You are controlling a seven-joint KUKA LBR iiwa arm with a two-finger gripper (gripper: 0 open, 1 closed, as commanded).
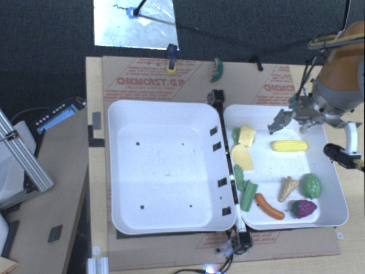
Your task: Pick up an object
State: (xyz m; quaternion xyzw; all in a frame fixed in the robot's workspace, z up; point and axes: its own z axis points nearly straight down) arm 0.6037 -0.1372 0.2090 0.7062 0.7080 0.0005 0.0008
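The right bin (336,210) holds several toy foods. A yellow corn cob (290,146) lies near its back. A pale yellow block (247,135) and a yellow slice (242,157) sit by the left wall, with green pods (248,194) below them. An orange sausage-like piece (269,206), a tan cone (288,188), a green leafy ball (311,185) and a purple bunch of grapes (304,208) lie along the front. My gripper (292,124) hangs over the bin's back part, just above the corn, open with nothing between its fingers.
The left bin (165,164) is bare white inside. A black divider with clips (223,153) runs between the bins. A yellow clamp (171,59) and a green item (218,68) rest on the cardboard behind. A black part of the arm (342,154) reaches over the right rim.
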